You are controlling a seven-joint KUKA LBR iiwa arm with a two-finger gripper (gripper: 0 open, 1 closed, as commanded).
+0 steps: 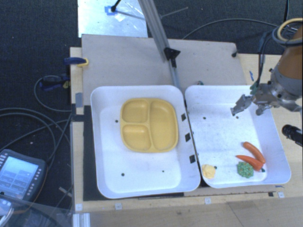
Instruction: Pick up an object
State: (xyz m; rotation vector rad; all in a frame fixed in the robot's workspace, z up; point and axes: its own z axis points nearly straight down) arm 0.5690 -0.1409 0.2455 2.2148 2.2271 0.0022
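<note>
My gripper [250, 106] hangs above the right bin [222, 126], over its far right part, with its two fingers spread apart and nothing between them. In the bin's near right corner lie two orange-red carrot-like pieces [253, 156], a small green broccoli-like piece [245, 170] just in front of them, and a small pale yellow piece [209, 171] near the front edge toward the left. All of these lie well nearer than the gripper and apart from it.
The left bin [109, 174] holds a yellow divided plate [148, 125] with three compartments. A slanted metal pole [156, 27] crosses the far bench. Cables and a handheld control pendant [19, 174] lie on the floor at the left.
</note>
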